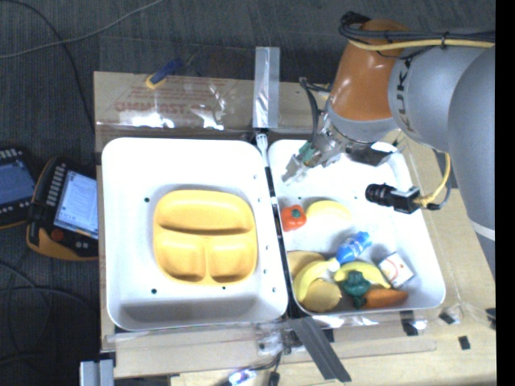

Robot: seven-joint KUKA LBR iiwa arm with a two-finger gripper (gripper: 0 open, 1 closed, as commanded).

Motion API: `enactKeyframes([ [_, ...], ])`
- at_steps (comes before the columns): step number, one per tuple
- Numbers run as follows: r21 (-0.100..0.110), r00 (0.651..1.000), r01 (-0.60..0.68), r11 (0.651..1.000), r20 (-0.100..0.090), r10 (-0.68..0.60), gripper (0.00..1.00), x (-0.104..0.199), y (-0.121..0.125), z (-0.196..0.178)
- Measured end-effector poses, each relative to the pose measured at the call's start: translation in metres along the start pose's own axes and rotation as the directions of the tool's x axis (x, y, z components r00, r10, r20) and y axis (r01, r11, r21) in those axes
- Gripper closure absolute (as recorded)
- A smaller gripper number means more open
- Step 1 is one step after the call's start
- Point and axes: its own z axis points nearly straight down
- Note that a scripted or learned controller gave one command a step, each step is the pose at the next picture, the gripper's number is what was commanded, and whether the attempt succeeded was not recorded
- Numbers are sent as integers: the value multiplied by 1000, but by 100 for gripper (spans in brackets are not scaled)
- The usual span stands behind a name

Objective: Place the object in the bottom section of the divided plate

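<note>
At the far left of the tabletop lies an orange-cased handheld pendant (64, 211) with a lit screen. Beside it, the left white bin (121, 240) holds the yellow divided plate (206, 236), which sits flat near the bin's middle; its one long section lies toward the top of the view and its two smaller sections toward the bottom, all bare. Behind this bin a clear plastic sheet (181, 103) is spread on the tabletop. The right white bin (418, 232) carries the loose items: a small red tomato (293, 216) close to the dividing wall, a pale yellow lemon-like piece (326, 212) just beside it, and, clustered at the bottom edge, a tan bread-like piece (310, 284), a blue-capped bottle (352, 248), a small white carton (396, 269) and an orange carrot (385, 298). The gripper (294, 170) hangs over the upper left corner of the right bin; its fingers point down-left, slightly apart, with nothing between them.
</note>
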Motion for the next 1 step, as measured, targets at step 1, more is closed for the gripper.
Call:
enactKeyframes([
  [1, 2, 973, 229, 973, -2, -229, 100, 37, -59, 2],
])
